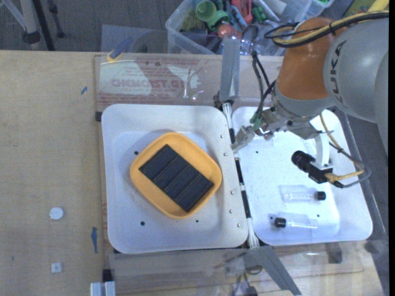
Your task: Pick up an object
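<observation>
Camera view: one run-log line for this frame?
arm over right bin | gripper at its left wall, nothing seen held | yellow pad in left bin | vials in right bin

The arm's wrist hides the hand (247,134), blurring its tip.

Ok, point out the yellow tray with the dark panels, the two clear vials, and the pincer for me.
yellow tray (143,187): camera view, its left rim.
upper clear vial (297,194): camera view, its clear body.
lower clear vial (299,224): camera view, its clear body.
pincer (242,137): camera view, at its tips.
</observation>
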Robot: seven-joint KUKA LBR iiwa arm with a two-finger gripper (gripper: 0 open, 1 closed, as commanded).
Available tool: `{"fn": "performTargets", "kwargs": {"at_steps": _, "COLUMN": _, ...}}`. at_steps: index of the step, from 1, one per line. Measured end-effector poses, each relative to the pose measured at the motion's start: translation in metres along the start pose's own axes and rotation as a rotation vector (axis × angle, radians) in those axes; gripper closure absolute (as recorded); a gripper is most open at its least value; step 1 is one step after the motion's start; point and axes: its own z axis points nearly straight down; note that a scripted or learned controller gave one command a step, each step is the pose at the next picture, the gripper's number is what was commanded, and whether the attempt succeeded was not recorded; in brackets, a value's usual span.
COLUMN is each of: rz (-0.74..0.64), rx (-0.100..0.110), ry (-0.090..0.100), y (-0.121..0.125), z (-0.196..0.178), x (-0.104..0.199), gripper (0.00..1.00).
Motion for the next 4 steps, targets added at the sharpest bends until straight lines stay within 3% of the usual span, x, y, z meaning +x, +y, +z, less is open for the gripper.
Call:
{"fn": "performTargets", "kwargs": {"at_steps": 1, "rz": 0.019, "rx": 0.000, "ry": 0.000, "y": -0.111, "z": 0.001, "x": 0.056, "gripper": 0.00}}
{"fn": "performTargets", "kwargs": {"at_steps": 2, "rz": -0.119, "rx": -0.003, "ry": -0.003, "y": -0.118, "z": -0.108, "x": 0.036, "gripper": 0.00}}
{"fn": "performTargets", "kwargs": {"at_steps": 4, "rz": -0.119, "rx": -0.003, "ry": -0.003, "y": -0.118, "z": -0.108, "x": 0.036, "gripper": 0.00}}
